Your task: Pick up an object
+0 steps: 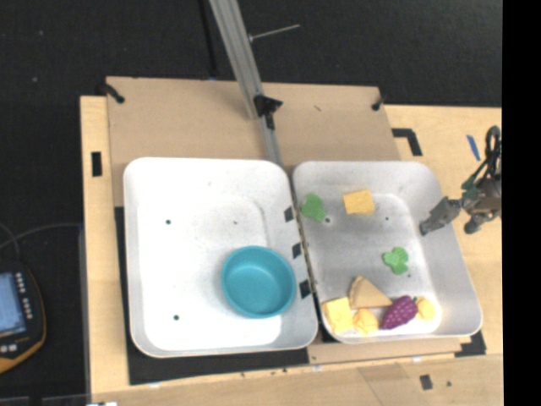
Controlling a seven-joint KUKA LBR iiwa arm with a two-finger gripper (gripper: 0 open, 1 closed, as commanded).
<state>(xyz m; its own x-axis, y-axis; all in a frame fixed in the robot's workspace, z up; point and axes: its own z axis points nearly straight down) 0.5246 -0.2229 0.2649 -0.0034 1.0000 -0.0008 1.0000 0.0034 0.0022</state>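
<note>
camera view | bowl [254, 281]: 1 | green pieces [314, 207]: 2 | jaws [456, 212]: state unclear

Even overhead light, soft focus, mild glare on white bins [211, 184].

The left bin [169, 193] is mostly open floor, with the blue bowl [256, 281] standing at its near right. In the right bin [439, 227], the middle lies open, but toy foods [380, 307] crowd the near edge.
</note>
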